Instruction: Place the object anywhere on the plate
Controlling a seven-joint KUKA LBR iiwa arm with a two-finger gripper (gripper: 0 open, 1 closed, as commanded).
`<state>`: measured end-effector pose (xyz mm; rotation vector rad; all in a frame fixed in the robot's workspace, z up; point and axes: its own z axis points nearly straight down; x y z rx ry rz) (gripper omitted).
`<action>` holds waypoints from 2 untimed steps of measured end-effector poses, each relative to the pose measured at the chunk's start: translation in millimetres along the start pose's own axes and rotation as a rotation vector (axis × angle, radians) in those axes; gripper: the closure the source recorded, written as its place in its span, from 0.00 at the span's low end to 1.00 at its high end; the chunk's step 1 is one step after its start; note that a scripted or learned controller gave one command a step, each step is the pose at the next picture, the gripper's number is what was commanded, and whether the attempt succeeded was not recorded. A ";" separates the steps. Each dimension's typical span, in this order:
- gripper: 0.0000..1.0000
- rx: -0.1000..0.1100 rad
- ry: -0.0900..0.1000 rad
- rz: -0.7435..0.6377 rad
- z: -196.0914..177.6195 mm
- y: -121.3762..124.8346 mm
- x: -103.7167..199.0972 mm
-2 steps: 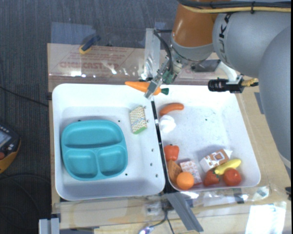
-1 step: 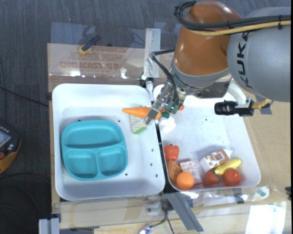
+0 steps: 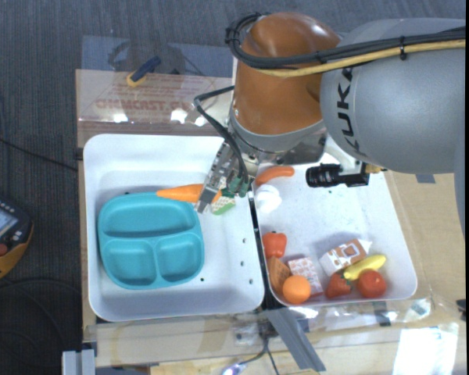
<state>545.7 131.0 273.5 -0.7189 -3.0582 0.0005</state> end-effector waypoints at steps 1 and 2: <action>1.00 0.000 0.000 -0.174 -13.4 -5.7 64.4; 0.00 -0.001 0.001 -0.174 -13.4 -5.8 64.4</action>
